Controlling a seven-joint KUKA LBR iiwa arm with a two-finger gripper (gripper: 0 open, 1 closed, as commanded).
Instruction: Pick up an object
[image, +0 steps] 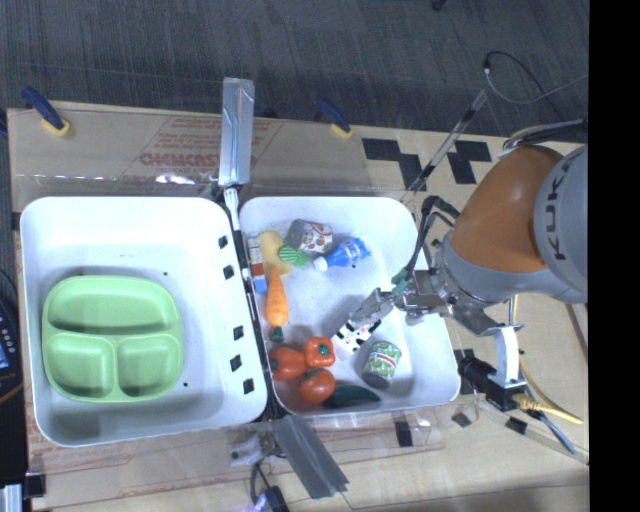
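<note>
**Now: gripper down among the toys in the right bin**

Two white bins sit side by side. One green divided tray (112, 335) lies in the left bin (40, 230). The right bin (400, 215) holds two tomatoes (303, 372), one carrot (276, 300), one blue bottle (345, 253) and one small can (381, 362). The gripper (362, 322) hangs just above-left of the can; whether its fingers are parted or closed cannot be told.

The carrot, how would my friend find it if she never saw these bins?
Look in the right bin, the one full of toys. Along its left wall lies the carrot, long and orange, above the red tomatoes. It is the only thin, pointed orange thing there.
</note>
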